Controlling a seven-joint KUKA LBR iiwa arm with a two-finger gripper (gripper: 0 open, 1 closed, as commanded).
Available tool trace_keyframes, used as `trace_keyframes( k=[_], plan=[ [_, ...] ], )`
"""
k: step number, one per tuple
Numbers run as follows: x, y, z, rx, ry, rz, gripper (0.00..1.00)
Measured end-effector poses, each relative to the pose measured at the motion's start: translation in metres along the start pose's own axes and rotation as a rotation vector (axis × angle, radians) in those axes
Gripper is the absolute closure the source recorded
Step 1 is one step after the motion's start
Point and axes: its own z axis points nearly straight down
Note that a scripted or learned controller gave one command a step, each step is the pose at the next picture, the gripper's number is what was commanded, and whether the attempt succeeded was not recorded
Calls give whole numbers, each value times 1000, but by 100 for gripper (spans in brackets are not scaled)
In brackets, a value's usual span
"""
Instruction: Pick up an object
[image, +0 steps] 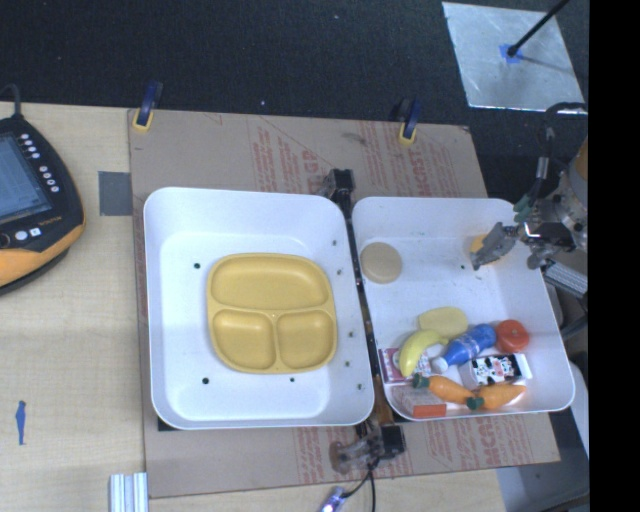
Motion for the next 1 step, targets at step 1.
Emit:
trace_keyframes(
  k=[1],
  plan=[
    [57, -24, 119, 2, 0, -3, 0]
  ],
)
